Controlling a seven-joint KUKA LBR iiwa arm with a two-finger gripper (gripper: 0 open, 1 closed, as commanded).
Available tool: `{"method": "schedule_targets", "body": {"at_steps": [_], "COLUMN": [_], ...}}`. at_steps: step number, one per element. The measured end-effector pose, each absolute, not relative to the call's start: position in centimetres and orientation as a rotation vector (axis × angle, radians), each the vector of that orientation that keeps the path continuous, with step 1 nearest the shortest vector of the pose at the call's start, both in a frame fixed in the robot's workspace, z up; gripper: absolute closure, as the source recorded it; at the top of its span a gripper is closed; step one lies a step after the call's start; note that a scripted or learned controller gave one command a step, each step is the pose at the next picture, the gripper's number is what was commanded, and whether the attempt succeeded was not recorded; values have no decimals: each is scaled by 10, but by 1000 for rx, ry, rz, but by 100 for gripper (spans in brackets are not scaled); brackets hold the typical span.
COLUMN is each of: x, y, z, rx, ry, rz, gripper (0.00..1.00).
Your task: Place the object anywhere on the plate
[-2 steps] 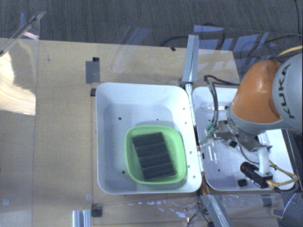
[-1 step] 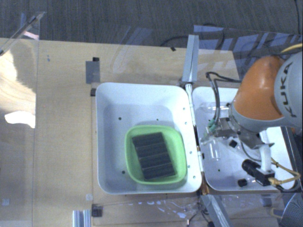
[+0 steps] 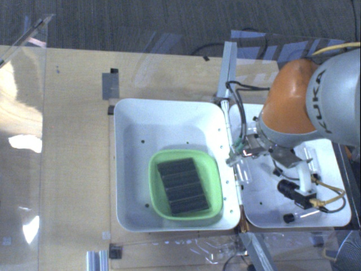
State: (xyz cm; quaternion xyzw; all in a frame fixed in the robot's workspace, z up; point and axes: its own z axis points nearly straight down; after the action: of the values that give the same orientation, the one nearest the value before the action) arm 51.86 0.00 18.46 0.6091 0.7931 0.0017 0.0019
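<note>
Hovering my claw (image 3: 241, 161) at the left edge of the right bin (image 3: 265, 199), just beside the wall it shares with the left bin (image 3: 135, 151). My wrist blocks the view from above, so I can't tell if the claw is released or clenched. Nothing visible in it.

The task's thing is the dark ribbed block (image 3: 181, 186). It lies flat inside the green plate (image 3: 155, 179), which sits in the lower half of the left bin. The block is fully within the plate's rim, long axis slanted from upper left to lower right, and well apart from my claw.

My read: the placement looks done. The block is on the plate and I see no other loose object to move.

Handling notes if a re-grip is ever needed:
- Looks stiff, a flat slab with about 4 raised ribs across the top. It should not sag or crush.
- Probably light; plastic or rubber is my guess, can't confirm.
- The matte surface should not be slippery.
- Best hold: straight down from above, closing on the 2 long side edges at mid-length.
- Risk: the plate's raised rim sits close to the block's lower right end, and the light plate may shift if bumped.
</note>
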Motion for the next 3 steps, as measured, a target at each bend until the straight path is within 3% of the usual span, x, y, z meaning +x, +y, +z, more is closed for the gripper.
{"method": "schedule_targets", "body": {"at_steps": [1, 2, 3], "x": [498, 498, 535], "y": [55, 55, 8], "z": [184, 184, 185], "rx": [1771, 1772, 1796], "ry": [2592, 2591, 2571], "rz": [4, 5, 6], "gripper": [100, 0, 0]}}
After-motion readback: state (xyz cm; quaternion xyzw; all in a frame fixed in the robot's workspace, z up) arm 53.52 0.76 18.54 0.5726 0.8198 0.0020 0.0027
